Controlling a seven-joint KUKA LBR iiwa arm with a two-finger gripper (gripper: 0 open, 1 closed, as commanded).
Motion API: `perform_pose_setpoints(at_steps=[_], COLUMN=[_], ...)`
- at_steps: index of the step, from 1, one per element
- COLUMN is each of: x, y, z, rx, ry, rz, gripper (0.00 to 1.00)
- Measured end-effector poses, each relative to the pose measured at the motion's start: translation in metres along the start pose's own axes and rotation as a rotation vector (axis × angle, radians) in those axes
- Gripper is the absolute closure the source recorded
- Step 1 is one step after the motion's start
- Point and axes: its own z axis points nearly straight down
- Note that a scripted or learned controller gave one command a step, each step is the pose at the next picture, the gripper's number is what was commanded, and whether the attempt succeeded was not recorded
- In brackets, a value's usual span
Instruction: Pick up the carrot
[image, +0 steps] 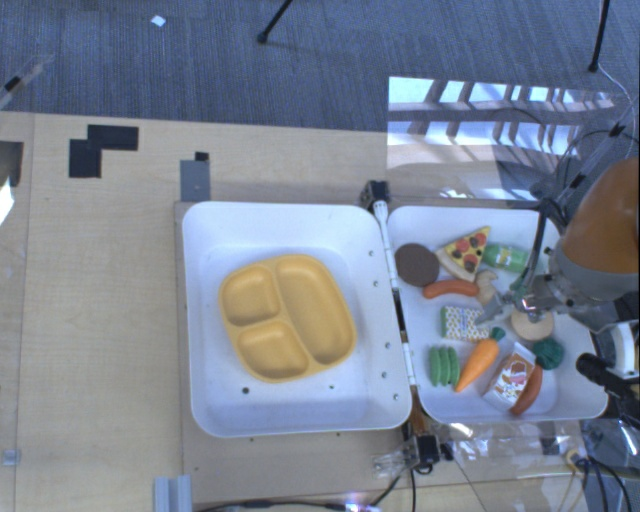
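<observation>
The carrot (477, 364) is orange with a green leafy top. It lies slanted in the lower middle of the right bin (590, 405), between a green pea pod (443, 364) and a red-and-white carton (510, 378). My gripper (506, 306) hangs over the bin's middle, just above and to the right of the carrot's green end, close to a tan round piece (532, 325). Nothing shows held in it. The arm's orange band (605, 230) rises behind it at the right.
The right bin also holds a brown disc (417, 263), a pizza slice (465, 252), a green bottle (505, 258), a sausage (450, 289), a patterned cracker (460, 322), a green piece (548, 352) and a red sausage (530, 388). The left bin (205, 400) holds a yellow divided plate (287, 316).
</observation>
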Motion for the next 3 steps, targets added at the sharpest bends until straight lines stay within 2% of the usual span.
perform_pose_setpoints(at_steps=[1, 2, 3], x=[0.029, 0.030, 0.069], y=[-0.039, -0.035, -0.009], z=[0.039, 0.027, -0.090], rx=[-0.020, -0.029, -0.016], ry=[-0.005, -0.005, 0.001], rz=[0.017, 0.012, 0.334], gripper=[0.00, 1.00, 1.00])
